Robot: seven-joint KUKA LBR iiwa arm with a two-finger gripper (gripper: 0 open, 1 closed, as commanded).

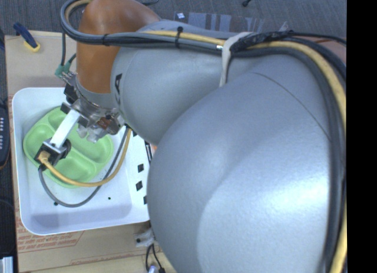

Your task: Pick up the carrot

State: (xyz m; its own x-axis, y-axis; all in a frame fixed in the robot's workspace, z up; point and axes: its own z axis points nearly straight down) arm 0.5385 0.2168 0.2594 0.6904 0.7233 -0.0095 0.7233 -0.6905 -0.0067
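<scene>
Pincer (88, 125) low over green tray (41, 136) in left bin (76, 216); grip state unreadable. Carrot hidden; probably light, stiff, smooth: grasp mid-length across its width.

Grey arm (247, 160) with orange band (103, 36); yellow and black cables (177, 37) along it. White bin (70, 219) holding a lime-green dish (94, 160). Tan counter (47, 241), red print at its near edge. Blue-yellow tool (26, 37) at far-left corner.
</scene>
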